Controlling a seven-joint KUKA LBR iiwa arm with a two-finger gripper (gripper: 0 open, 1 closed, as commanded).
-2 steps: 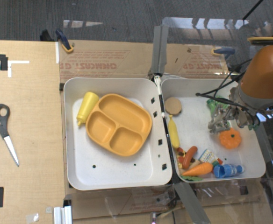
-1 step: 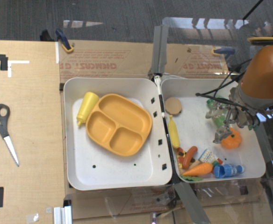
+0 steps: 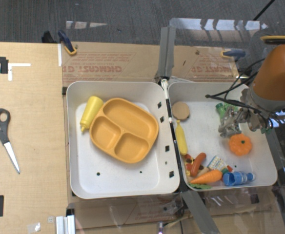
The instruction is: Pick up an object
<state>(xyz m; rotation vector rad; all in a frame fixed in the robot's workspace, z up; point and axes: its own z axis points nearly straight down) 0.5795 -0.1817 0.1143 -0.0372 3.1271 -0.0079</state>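
While the gripper (image 3: 234, 122) hangs in the right bin (image 3: 201, 96) just above the orange pumpkin (image 3: 240, 145), can't tell its grip state.

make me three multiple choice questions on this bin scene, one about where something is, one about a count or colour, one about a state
1. Where does the yellow bottle lie?
A. in the left bin, beside the tray
B. in the right bin, by the pumpkin
C. on the wooden bench by the scissors

2. How many compartments does the orange-yellow tray have?
A. two
B. three
C. five

3. How do the scissors on the bench lie?
A. blades shut
B. blades spread wide
C. standing upright in a cup

Answers:
1 A: the bottle rests against the tray's left edge inside the left bin.
2 B: one long section and two smaller ones show.
3 A: both blades run together to one tip.
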